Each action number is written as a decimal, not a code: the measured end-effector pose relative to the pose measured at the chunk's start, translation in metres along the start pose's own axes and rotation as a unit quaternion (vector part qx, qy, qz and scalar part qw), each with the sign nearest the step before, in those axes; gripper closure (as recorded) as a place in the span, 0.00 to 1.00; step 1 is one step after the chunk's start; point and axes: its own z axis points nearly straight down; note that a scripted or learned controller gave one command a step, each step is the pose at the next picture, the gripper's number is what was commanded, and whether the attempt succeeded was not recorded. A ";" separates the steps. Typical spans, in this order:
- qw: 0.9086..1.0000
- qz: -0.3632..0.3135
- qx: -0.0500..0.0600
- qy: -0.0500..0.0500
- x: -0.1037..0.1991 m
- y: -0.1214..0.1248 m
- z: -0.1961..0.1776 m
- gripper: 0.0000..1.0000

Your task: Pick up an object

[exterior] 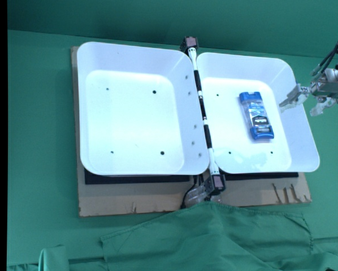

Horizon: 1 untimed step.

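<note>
While my gripper [304, 101] hangs above the right bin's [302, 151] right rim, fingers spread and pinching nothing, I log the following.

Item: blue packet [256, 116], oblong, glossy, lying flat inside the right bin, well left of the gripper.

Risk, my judgement: slick wrapping and low profile may let the fingers skid off or close above it; a slanted approach could catch the rim.

Right bin: white moulded plastic, shallow, rounded corners. Left bin [95, 151]: the same, beyond the black-and-white rod [201, 109] on the right bin's left edge. Cardboard sheet [107, 205] beneath; green cloth [214, 236] in front.
</note>
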 end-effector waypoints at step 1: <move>1.000 0.001 0.002 0.000 -0.024 0.032 0.093 0.00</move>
